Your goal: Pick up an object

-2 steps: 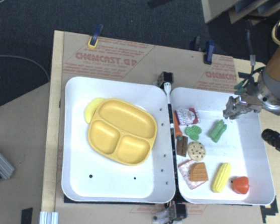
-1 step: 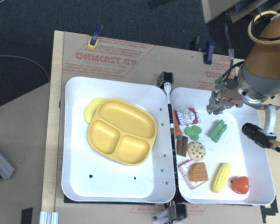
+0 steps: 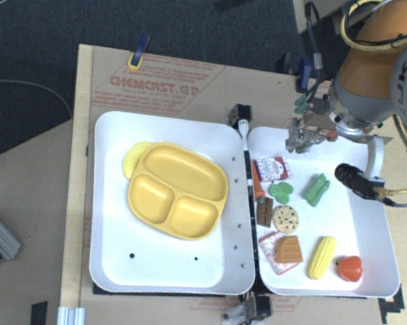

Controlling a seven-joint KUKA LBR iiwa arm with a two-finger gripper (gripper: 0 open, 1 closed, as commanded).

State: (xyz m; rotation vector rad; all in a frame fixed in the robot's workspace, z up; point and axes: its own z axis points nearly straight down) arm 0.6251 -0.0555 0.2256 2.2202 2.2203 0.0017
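the claw [image 3: 304, 137] hangs over the far left corner of the right bin [image 3: 384, 217], at the end of the grey arm with its orange band [image 3: 385, 29]. whether it is open or closed i cannot tell from this angle, and nothing can be seen held in it.

the things it could pick all lie in that right bin, nearer the camera than the claw: a red and white packet [image 3: 270, 168] just below it, a small green leafy piece [image 3: 281, 192], a green pepper-like toy [image 3: 316, 189], a chocolate-chip cookie [image 3: 285, 219], a dark chocolate bar [image 3: 264, 211] against the left wall, a waffle-like square on a wrapper [image 3: 286, 250], a corn cob [image 3: 322, 257] and a red tomato [image 3: 350, 268]. all rest on the bin floor.

the left bin [image 3: 109, 183] carries a yellow divided tray [image 3: 178, 190] with a yellow round piece [image 3: 134, 159] tucked at its far left edge.

as i judge it, the task is barely begun: no object is lifted. choosing a target, descending, closing and raising all remain.
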